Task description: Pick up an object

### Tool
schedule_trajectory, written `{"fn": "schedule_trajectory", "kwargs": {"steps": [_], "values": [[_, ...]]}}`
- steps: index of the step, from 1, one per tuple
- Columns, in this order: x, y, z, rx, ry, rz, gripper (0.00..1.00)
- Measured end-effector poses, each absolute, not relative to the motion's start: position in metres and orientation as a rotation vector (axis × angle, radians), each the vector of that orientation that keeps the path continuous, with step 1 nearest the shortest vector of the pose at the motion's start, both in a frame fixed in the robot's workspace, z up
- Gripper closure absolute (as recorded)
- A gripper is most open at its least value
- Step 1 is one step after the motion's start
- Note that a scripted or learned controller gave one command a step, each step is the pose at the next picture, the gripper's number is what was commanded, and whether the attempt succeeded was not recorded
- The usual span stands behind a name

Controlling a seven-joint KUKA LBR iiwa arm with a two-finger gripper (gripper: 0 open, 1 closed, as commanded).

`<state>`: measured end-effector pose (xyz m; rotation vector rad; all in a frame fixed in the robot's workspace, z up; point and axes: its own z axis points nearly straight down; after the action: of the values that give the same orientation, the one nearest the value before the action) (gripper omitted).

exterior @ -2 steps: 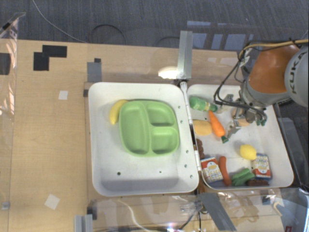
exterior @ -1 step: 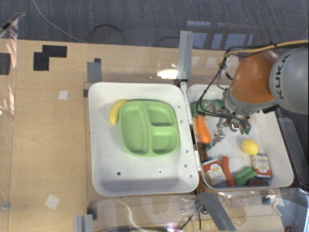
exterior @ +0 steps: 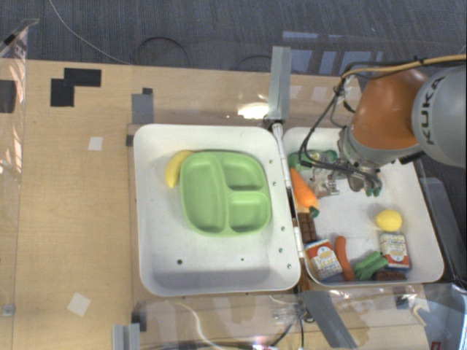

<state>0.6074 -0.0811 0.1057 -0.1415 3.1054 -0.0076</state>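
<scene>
Two shallow white bins side by side on the wooden tabletop (exterior: 66,217). The left white bin (exterior: 157,254) carries a green plastic divided tray (exterior: 222,193), with a yellow banana (exterior: 174,167) tucked against the tray's upper-left edge.

The right white bin (exterior: 427,217) holds the pickable clutter: an orange toy carrot (exterior: 301,188) along the left wall, a yellow lemon-like ball (exterior: 389,220), two small printed cartons (exterior: 395,249), a red sausage-shaped piece (exterior: 344,257), green pieces (exterior: 369,262) and brown bars (exterior: 307,229).

The grey arm with orange band (exterior: 387,115) is low over the right bin's upper part, its hand (exterior: 344,175) just right of the carrot, likely the target. Cannot tell how the hand is set; nothing seen gripped.

Writing: part of "KUKA" on the arm; carton print too small to read.
</scene>
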Motion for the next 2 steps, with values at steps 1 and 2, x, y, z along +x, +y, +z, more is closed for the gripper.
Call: {"fn": "schedule_trajectory", "kwargs": {"steps": [1,2], "values": [[0.59,-0.11,0.259,-0.671,3.051,-0.009,1.0],[0.654,0.03,0.328,-0.9,2.992,0.001,1.0]]}}
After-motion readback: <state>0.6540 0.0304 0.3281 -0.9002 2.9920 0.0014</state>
